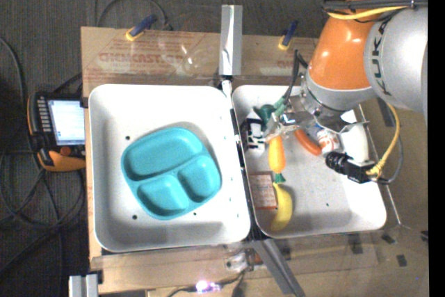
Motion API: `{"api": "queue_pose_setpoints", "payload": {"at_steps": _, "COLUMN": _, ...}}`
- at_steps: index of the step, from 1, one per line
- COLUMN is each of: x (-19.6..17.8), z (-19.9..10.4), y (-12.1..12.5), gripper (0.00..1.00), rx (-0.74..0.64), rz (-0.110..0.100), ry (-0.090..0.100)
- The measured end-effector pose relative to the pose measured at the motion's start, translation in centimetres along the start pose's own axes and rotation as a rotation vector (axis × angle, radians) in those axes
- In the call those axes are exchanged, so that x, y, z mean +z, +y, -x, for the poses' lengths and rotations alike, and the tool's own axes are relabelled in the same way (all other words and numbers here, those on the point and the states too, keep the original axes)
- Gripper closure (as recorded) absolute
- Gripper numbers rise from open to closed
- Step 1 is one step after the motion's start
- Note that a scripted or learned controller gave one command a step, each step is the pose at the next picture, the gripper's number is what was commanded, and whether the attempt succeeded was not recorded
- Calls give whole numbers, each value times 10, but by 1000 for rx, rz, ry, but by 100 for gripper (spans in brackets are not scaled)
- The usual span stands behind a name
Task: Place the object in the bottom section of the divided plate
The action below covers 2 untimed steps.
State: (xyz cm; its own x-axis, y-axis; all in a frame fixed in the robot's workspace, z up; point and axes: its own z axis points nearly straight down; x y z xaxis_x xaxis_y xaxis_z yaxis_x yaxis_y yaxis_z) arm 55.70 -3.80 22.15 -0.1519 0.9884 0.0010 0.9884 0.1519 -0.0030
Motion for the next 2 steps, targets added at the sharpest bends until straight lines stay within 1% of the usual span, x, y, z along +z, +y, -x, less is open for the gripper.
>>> {"api": "queue_pose_setpoints", "payload": {"at_steps": 1, "x": 39, "z": -45, "y": 10, "gripper": 100, "rx": -375, "rz": 0, "ry": 1}}
{"api": "queue_pose_setpoints", "payload": {"at_steps": 2, "x": 38, "z": -27, "y": 15, "gripper": 100, "rx": -419, "rz": 1, "ry": -2}}
